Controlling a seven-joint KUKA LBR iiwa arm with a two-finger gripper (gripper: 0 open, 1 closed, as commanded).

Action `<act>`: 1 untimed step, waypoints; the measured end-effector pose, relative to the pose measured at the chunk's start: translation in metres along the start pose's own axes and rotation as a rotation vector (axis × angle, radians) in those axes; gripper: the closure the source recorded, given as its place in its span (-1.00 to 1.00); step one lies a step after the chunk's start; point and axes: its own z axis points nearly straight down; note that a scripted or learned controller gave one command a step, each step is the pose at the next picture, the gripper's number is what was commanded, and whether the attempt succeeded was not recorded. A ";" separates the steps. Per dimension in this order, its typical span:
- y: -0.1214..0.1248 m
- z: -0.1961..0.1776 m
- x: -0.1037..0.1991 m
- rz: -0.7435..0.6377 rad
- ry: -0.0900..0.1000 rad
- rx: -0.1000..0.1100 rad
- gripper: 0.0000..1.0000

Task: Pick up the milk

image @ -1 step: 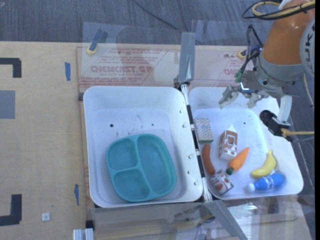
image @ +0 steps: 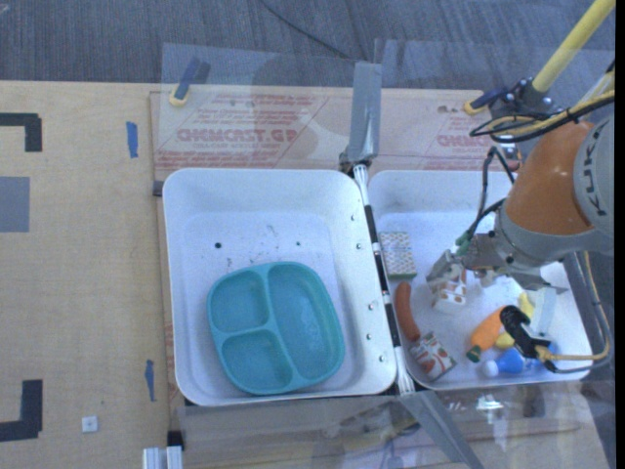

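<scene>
The milk (image: 450,290) is a small white carton with brown patches, lying in the middle of the right bin (image: 430,201). My gripper (image: 461,268) hangs right over the carton's upper edge, reaching in from the right under the orange-banded wrist. The gripper body hides the carton's top. I cannot make out whether the carton is gripped.
The right bin also holds a green-white block (image: 396,254), a red sausage (image: 405,313), a small printed carton (image: 433,356), an orange piece (image: 485,332), a blue ball (image: 511,362) and a yellow piece (image: 527,305). A teal divided plate (image: 275,326) lies in the left bin (image: 256,195).
</scene>
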 end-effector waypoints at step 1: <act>0.000 -0.010 -0.002 0.006 -0.001 -0.004 1.00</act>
